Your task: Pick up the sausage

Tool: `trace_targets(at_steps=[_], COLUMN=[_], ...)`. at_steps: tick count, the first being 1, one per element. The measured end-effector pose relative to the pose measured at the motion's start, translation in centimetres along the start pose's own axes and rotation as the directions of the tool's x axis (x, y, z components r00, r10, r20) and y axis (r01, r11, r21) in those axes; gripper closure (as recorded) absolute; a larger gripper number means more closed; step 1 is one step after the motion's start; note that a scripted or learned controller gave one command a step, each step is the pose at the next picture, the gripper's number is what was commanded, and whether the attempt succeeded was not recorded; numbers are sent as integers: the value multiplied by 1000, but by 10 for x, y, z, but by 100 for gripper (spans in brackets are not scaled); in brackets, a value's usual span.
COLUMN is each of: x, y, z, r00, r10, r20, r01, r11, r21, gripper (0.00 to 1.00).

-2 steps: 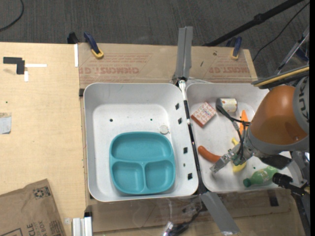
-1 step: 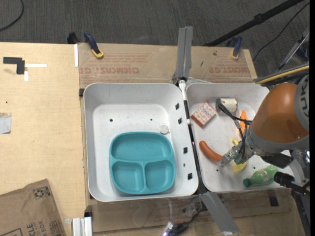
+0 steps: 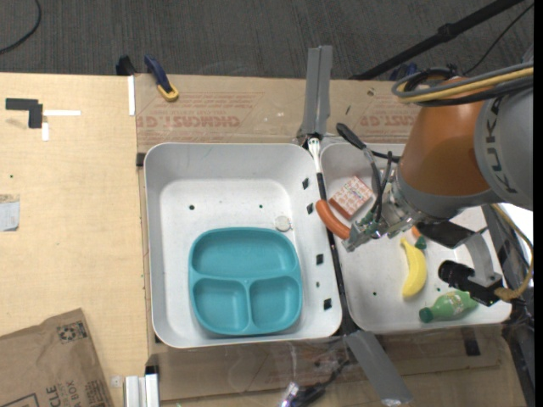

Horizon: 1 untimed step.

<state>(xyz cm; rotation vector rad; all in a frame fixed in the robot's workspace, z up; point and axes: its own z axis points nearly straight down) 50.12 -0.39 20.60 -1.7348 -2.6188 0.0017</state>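
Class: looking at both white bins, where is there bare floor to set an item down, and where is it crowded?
Free: the left white bin above the teal divided plate, beside a small white ball. Crowded: the right white bin, holding the orange sausage, pink box, yellow banana, green bottle and gripper.

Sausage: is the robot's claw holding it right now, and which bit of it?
It cannot be told. The gripper sits right by the lower end of the orange sausage in the right bin, but whether that end is between the fingers is hidden.
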Motion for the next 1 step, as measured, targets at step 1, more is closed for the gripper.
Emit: trace_targets(at_steps=[1], x=[69], y=[21], z=[-56], r00=[986], r10=[167], r20=[2], r01=[-167], r11=[986], r21=[0], gripper=[100])
